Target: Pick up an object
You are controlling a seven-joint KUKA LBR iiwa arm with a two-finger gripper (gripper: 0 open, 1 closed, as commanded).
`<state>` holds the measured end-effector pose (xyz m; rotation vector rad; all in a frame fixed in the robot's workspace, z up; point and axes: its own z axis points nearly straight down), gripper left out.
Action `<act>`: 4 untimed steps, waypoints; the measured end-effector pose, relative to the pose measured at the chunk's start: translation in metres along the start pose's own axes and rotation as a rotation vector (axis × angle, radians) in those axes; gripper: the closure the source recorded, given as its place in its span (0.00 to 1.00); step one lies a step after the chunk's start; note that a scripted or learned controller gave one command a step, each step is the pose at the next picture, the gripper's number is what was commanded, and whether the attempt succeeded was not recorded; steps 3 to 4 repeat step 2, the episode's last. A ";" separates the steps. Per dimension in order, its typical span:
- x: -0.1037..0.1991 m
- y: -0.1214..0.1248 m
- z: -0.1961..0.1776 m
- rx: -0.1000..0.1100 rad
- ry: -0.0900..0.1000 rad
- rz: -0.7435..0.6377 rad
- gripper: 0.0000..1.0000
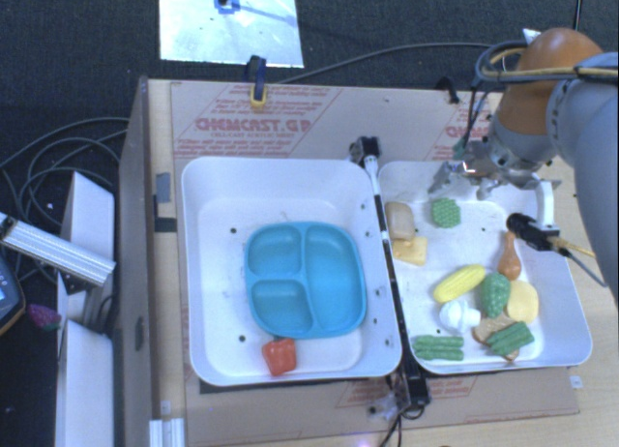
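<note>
The gripper (472,176) hangs over the back of the right bin (571,339); whether it is spread or closed cannot be told, and nothing is seen held. A green knobbly toy (445,212) lies just below-left of it. The same bin holds a yellow corn cob (458,283), a drumstick (510,256) and green beans (437,346). The left bin (208,271) holds a blue divided plate (304,278) and a red pepper (280,356).
</note>
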<state>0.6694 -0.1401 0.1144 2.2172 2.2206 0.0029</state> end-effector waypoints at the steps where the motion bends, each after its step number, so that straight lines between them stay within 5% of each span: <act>1: 0.013 -0.007 0.030 0.002 0.001 -0.003 0.00; 2: 0.001 0.000 0.000 0.000 0.000 0.000 0.00; 4: 0.001 0.000 0.000 0.000 0.000 0.000 0.00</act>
